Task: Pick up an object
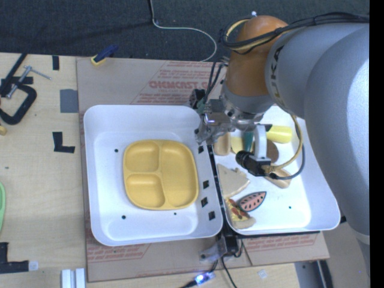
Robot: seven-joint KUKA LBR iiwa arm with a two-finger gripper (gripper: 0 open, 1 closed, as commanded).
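A yellow divided plate [161, 174] lies in the left bin [102, 131]. The right bin [312, 212] holds several small objects: a yellow block [279, 134], a tan wedge-shaped piece [233, 179], a brown and orange oval piece [252, 201] and a tan piece below it [241, 222]. My gripper [235, 138] hangs over the upper left part of the right bin, near the divider between the bins, under the grey and orange wrist. The wrist and cables hide its fingertips.
A black clamp [15, 98] lies on the bench at the far left. A blue and yellow clip [104, 54] sits at the cardboard's upper left corner. A white cable [180, 29] loops across the dark floor behind the bins.
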